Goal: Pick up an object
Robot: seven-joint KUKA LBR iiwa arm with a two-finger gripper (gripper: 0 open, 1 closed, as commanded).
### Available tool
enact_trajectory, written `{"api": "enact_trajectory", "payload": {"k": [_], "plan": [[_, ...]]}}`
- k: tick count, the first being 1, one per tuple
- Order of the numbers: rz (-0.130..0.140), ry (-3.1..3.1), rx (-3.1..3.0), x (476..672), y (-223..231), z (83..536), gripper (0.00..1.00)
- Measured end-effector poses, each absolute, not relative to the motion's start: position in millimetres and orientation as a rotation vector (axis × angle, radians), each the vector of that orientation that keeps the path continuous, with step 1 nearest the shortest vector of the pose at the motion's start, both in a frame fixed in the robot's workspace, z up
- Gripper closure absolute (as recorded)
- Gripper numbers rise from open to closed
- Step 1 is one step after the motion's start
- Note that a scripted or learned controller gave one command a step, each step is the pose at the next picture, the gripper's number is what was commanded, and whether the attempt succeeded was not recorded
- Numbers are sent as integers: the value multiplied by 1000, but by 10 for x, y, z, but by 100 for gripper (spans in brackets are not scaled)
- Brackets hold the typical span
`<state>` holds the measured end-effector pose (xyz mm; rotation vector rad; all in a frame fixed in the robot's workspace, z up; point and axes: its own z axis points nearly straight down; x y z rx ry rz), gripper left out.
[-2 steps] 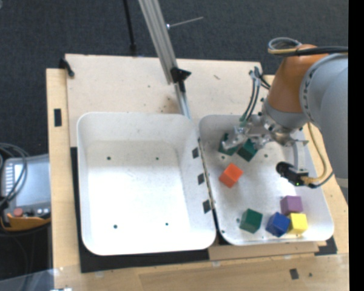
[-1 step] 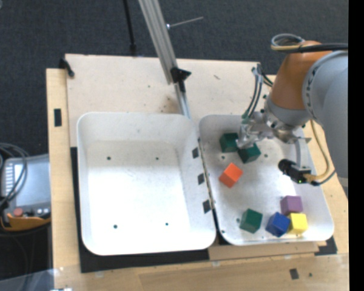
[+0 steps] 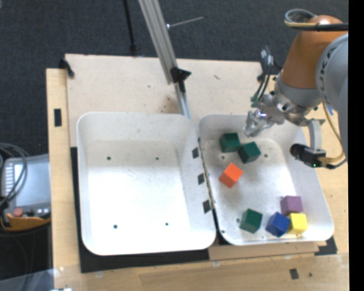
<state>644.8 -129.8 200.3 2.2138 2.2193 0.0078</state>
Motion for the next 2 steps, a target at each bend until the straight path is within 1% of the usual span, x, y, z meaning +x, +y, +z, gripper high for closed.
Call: {"api": "enact_trajectory", "payload": {"k": [1,2], "plan": [[2,2224,2215,6456,-1305,2061,100],[1,2227,2215,6301,-856,2133,100]]}}
